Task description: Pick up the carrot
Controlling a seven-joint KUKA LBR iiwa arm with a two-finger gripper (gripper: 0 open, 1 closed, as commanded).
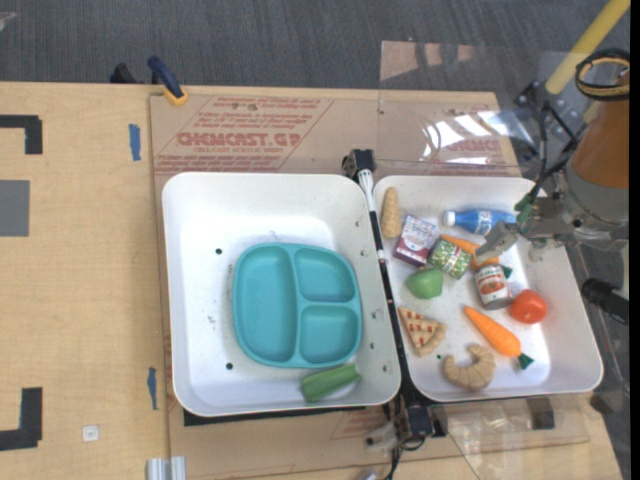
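Nearest the camera, along the front of the left bin (190, 298), a green pepper (329, 380) lies just below the teal divided plate (297, 305). Beside it, at the front of the right bin (585, 363), sit a croissant (470, 367) and a pizza slice (421, 330).

Task item: the carrot (494, 331) lies flat in the front right part of the right bin, its green stub toward the front rim. It sits close to the tomato (528, 307) and the small can (491, 284), with nothing on top of it.

Farther back are a green fruit (425, 284), a purple carton (416, 240), a corn cob (390, 211) and a blue bottle (478, 220).

Gripper (500, 240): over the back half of the right bin, above the can and well short of the carrot. Finger spread cannot be made out against the clutter.

Assessment: the approach step is in hand; no grasp has been made. Next move calls for travel toward the front rim, alignment across the carrot's narrow width, then descent clear of the tomato and the can.
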